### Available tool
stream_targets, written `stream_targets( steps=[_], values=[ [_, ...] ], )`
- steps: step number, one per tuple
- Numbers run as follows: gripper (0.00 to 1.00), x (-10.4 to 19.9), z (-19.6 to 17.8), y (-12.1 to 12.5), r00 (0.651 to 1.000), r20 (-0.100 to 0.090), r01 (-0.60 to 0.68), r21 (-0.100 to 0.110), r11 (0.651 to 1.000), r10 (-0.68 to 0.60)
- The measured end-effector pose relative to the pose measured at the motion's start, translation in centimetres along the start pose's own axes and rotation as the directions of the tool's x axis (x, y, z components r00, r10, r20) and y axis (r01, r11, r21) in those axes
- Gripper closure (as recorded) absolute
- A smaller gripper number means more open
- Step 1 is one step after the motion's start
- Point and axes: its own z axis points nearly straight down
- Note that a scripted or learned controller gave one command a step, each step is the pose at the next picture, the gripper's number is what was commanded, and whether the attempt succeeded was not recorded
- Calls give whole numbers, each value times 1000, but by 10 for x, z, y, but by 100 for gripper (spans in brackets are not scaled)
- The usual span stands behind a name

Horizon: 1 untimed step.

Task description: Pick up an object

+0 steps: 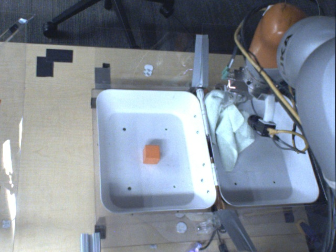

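An orange cube (pixel 151 154) sits on the floor of the left white bin (pixel 113 193), near its middle. A crumpled white cloth (pixel 230 133) lies along the left side of the right bin (pixel 294 196). Its upper end rises in a fold toward my gripper (pixel 230 91). The gripper hangs over the far left corner of the right bin, right above the cloth's top. Wrist parts and cables hide the gripper's tips, so whether the cloth is held is unclear.
The grey arm with its orange band (pixel 273 25) covers the right bin's far right side, and yellow and black cables (pixel 278 133) loop over that bin. A metal divider post (pixel 200 62) stands behind the two bins. Office chair legs (pixel 105 7) lie on the floor beyond the bench.
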Motion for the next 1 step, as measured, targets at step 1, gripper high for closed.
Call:
stream_targets(
  steps=[1],
  values=[
    [0, 0, 0, 0, 1000, 0, 0, 0, 1000, 0]
  ],
)
